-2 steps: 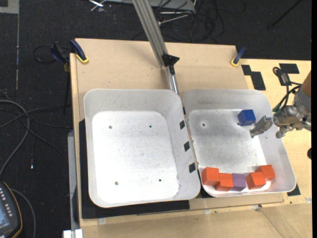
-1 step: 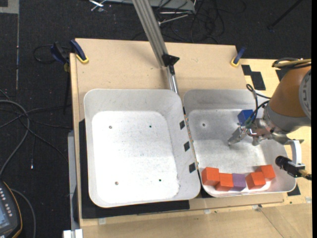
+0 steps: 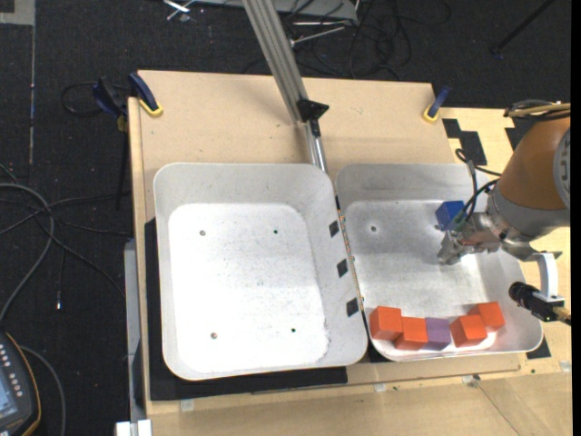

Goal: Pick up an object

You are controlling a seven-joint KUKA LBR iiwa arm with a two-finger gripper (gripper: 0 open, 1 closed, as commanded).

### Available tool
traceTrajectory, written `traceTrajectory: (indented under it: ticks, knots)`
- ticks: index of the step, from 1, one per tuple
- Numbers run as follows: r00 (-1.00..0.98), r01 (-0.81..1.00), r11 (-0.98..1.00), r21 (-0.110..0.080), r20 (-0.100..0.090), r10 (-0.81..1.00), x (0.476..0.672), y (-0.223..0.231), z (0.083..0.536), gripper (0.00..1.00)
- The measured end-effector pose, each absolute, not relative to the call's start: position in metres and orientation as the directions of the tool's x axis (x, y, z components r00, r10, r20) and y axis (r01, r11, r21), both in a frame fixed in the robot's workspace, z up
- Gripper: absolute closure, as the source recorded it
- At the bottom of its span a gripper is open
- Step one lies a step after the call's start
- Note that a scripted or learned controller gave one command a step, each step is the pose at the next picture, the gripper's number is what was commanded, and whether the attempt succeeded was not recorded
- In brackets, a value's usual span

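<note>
From the camera view, the desk [image 3: 381, 107] carries two shallow white bins side by side. The left bin [image 3: 182, 198] lies well apart from the action; the right bin [image 3: 390, 184] is where the arm [image 3: 536, 189] reaches in from the right edge.

The end effector [image 3: 451, 248] sits low over the upper middle of the right bin, just beside a blue block [image 3: 448, 213], which lies a little beyond it toward the far wall. Its tip is small and blurred here, so I cannot tell how far it is opened, nor whether anything is caught in it; the blue block seems to be lying free, perhaps touching the tip.

Along the near wall of the right bin the other candidates are crowded together: orange blocks [image 3: 388, 322] at each end of the row and a purple block [image 3: 438, 332] between them. Packed against the wall and each other, they likely offer poor room for a grasp, which may be why the lone blue block is the one approached.
</note>
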State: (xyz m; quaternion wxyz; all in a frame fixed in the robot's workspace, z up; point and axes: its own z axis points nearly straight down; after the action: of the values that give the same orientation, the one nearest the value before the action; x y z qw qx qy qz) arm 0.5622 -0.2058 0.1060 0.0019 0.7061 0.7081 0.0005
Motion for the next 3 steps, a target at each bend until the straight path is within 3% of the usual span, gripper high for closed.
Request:
traceTrajectory:
  ticks: [1, 2, 3]
  knots:
    - [-0.002, 1.000, 0.002, 0.002, -0.001, 1.000, 0.562, -0.206, 0.105, 0.00]
    - [-0.005, 1.000, 0.005, 0.007, -0.004, 1.000, 0.647, -0.219, 0.097, 0.00]
    - [-0.003, 1.000, 0.003, -0.013, 0.008, 1.000, 0.682, -0.222, 0.095, 0.00]
